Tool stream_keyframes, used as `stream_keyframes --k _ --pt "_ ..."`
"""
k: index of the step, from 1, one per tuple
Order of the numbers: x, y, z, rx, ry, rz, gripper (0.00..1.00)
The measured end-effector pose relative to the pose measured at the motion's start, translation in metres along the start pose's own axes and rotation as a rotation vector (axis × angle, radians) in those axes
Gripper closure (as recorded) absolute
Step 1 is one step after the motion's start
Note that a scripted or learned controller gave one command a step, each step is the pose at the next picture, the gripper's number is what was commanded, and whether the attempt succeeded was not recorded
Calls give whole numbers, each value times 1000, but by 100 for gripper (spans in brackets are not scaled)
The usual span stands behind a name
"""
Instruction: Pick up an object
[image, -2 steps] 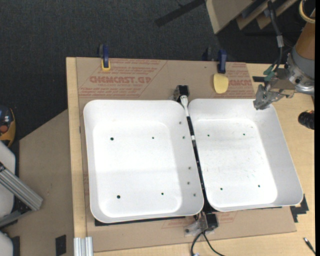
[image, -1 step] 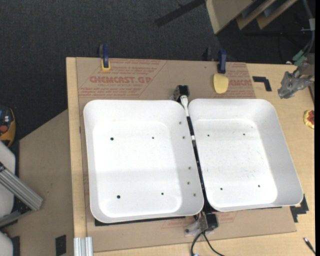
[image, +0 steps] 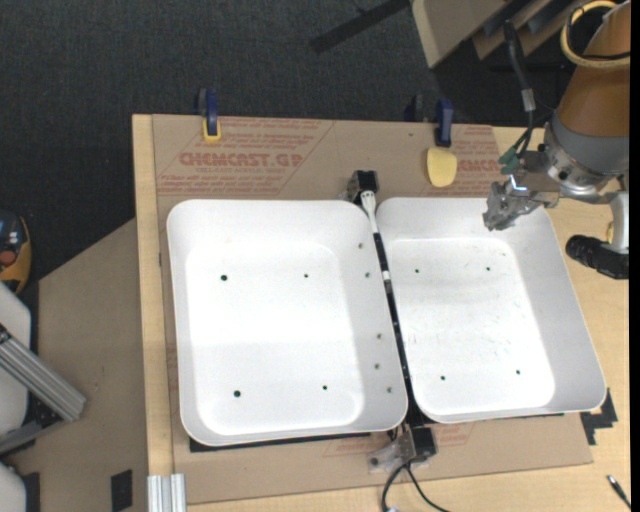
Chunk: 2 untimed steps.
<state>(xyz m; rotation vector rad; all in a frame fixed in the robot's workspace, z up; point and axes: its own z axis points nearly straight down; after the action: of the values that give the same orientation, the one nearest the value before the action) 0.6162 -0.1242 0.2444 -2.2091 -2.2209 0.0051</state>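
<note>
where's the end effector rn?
In the camera view, the end effector sits at upper right, over the far right corner of the right bin, just right of the yellow object on the brown board.

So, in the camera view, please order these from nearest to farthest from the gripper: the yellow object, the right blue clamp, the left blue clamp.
From the gripper, over the right bin's far corner:
1. Yellow object, on the board just left.
2. Right blue clamp, behind the yellow object.
3. Left blue clamp, far left edge.

The arm (image: 590, 110) reaches in from the right, its orange band uppermost, wrist bent downward, with the pincer (image: 500, 214) hanging low at its tip
</note>
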Motion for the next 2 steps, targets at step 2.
stream_keyframes --k 2 --pt "71 48 -50 3 -1 1 100"
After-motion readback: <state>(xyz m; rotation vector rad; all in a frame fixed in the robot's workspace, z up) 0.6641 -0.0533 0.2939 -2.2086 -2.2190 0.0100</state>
